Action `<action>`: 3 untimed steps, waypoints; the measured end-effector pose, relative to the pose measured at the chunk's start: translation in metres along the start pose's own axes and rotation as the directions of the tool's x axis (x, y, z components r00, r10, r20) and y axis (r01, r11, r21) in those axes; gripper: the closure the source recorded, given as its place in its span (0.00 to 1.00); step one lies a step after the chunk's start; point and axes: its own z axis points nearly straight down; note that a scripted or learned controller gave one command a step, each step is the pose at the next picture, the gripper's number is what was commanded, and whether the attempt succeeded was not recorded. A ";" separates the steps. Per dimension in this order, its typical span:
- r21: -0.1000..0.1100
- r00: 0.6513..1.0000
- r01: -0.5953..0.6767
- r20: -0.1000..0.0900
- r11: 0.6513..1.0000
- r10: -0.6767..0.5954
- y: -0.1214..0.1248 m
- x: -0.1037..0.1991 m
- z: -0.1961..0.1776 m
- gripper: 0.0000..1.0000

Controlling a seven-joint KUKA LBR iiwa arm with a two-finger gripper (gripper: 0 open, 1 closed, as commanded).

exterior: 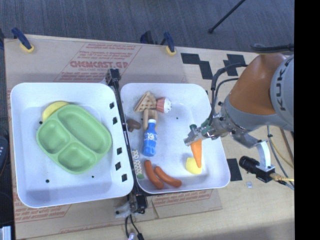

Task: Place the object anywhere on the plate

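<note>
Cardboard-topped bench, two white bins. Carrot sits in the right bin, tip down beside a yellow piece, top end right at the gripper. Gripper fingers look clamped on the carrot's top, though the angle is poor. Green plate lies in the left bin, well apart. Grasp probably done; lift, carry and release remain.

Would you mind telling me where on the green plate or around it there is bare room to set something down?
All three wells of the green plate are bare. The left bin has open floor below the plate. A yellow item crowds its upper-left rim.
</note>
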 end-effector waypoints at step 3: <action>0.003 0.974 -0.225 -0.001 0.974 0.225 0.075 0.181 0.035 1.00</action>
